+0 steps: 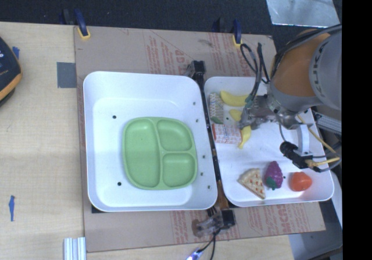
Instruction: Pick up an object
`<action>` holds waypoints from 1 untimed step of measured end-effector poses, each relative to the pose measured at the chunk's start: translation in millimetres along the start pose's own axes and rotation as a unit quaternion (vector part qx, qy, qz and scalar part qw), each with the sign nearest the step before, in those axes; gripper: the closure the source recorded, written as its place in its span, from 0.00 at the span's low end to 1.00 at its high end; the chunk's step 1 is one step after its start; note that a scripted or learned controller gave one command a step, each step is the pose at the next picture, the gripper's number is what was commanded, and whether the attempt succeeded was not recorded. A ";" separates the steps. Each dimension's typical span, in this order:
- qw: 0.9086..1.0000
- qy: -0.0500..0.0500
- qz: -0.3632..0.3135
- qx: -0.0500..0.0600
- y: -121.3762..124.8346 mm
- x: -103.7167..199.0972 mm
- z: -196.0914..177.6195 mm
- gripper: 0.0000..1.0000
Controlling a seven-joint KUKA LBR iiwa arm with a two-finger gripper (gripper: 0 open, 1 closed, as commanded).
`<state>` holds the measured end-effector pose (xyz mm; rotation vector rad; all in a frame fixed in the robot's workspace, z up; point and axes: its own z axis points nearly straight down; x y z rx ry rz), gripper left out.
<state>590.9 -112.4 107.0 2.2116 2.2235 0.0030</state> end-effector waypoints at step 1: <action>1.000 0.001 0.000 0.004 -19.8 61.3 -85.6 1.00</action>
